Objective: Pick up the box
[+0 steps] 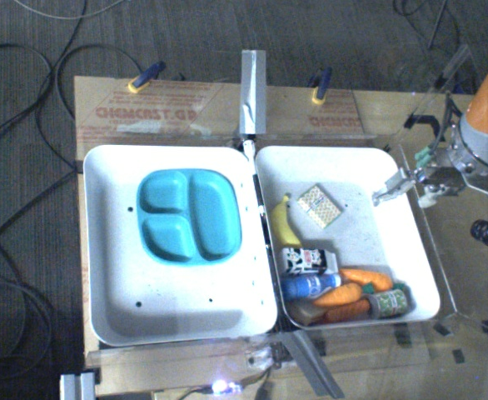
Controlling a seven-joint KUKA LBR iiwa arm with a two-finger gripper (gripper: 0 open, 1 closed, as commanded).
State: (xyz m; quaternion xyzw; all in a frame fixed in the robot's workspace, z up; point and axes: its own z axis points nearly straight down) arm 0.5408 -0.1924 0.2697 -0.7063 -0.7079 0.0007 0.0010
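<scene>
I saw a blue divided plate [190,215] in the left bin [111,307]. In the right bin [410,215], the box [320,205] lay near the middle, just right of a banana [283,223], untouched. The hand [394,192] hovered over that bin's right rim; I couldn't tell whether it was spread or closed.
</scene>
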